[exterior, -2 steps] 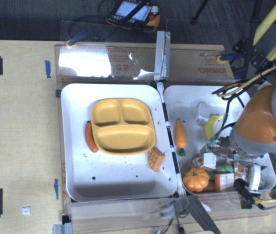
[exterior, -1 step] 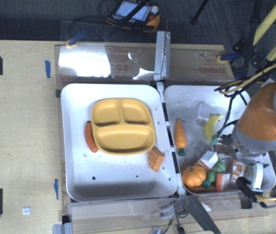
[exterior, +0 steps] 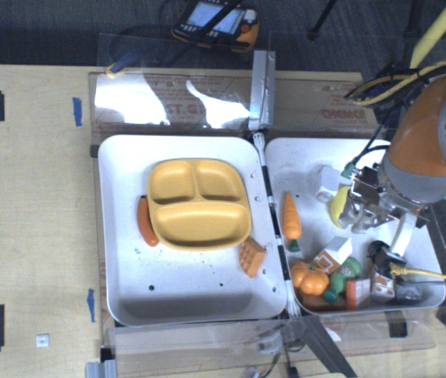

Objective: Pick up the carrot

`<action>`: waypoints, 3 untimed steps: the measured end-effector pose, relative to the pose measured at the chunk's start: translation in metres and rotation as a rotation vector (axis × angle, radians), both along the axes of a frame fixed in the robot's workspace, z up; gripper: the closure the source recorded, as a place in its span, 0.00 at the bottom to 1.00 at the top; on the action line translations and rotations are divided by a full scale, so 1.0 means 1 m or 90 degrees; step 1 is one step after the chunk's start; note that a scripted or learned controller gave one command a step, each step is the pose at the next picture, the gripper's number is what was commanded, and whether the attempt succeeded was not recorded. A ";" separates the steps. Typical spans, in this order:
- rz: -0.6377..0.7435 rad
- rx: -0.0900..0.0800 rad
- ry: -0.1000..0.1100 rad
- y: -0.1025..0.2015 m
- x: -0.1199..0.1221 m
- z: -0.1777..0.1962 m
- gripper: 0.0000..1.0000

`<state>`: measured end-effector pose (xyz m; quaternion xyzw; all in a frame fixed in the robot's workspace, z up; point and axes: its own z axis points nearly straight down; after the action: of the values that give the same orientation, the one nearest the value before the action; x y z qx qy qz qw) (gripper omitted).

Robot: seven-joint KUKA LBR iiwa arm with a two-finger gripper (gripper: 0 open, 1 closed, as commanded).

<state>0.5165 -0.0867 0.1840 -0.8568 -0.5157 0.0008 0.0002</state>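
The carrot (exterior: 290, 217) is orange with a small green stub at its lower end. It lies lengthwise along the left wall of the right bin (exterior: 310, 157). My gripper (exterior: 355, 209) hangs over the middle of the right bin, about a hand's width to the right of the carrot and apart from it. A yellow toy (exterior: 338, 204) lies right against the gripper's left side, and whether the gripper touches it is unclear. The grey arm with its orange band (exterior: 436, 124) comes in from the right.
A heap of toy foods (exterior: 327, 278) fills the right bin's front, including an orange fruit (exterior: 314, 282). The left bin (exterior: 120, 211) holds a yellow divided plate (exterior: 198, 203), a red sausage (exterior: 146, 221) and a waffle piece (exterior: 251, 257).
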 end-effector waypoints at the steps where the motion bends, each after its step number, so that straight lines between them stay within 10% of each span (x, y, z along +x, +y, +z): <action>1: 0.172 -0.001 -0.002 0.023 0.023 0.010 1.00; 2: -0.097 -0.001 0.000 0.049 0.032 0.035 1.00; 3: -0.094 -0.001 0.000 0.050 0.032 0.044 1.00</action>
<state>0.5489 -0.0369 0.2284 -0.8925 -0.4510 0.0017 -0.0005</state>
